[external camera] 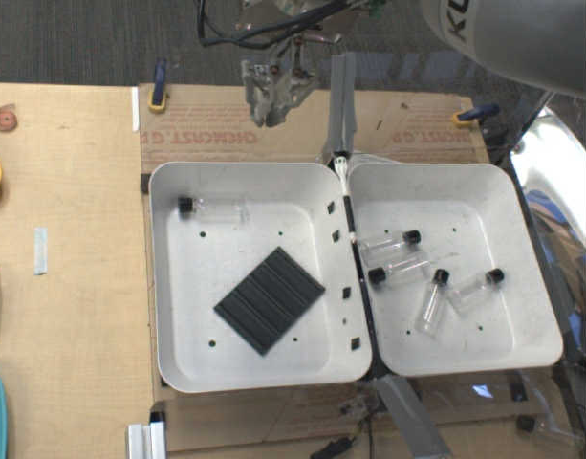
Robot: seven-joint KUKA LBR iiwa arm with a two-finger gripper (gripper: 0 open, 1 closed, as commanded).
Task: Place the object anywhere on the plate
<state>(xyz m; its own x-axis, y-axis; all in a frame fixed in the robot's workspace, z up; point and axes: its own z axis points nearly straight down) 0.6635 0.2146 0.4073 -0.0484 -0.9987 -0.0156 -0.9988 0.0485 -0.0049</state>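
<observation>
A clear vial [212, 207] with a black cap lies on its side near the far left corner of the left bin [164, 285], well apart from the dark ribbed plate [270, 299] resting flat at the bin's middle. The gripper [271, 115] hangs above the bench beyond the bin's far edge, carrying nothing; whether its pincer is apart or together cannot be told from here. The vial looks light, stiff and slick, likely to roll, so a hold across the middle of its barrel seems safest. Its transparent body almost melts into the white floor. Four similar vials [428, 273] lie scattered in the right bin [522, 256], two of them touching.
</observation>
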